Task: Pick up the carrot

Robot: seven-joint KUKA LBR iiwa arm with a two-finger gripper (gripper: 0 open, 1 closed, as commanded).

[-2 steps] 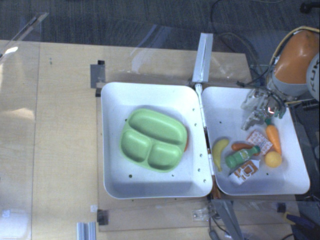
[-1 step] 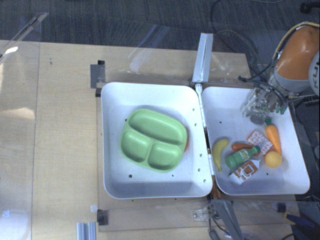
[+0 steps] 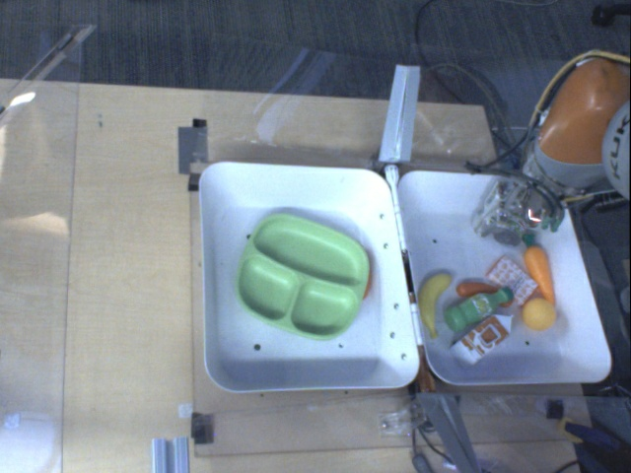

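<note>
On the counter [image 3: 99, 264], the left bin [image 3: 222, 353] holds a green divided plate [image 3: 301, 274]. Further right, the second bin [image 3: 582, 358] contains a banana [image 3: 434, 299], a green bottle [image 3: 476, 308] and the carrot [image 3: 538, 271], just below the end effector [image 3: 513, 215]; whether it is open, I cannot tell.

One fixed camera looks down at a slant on the counter [image 3: 99, 264], both bins side by side.
</note>
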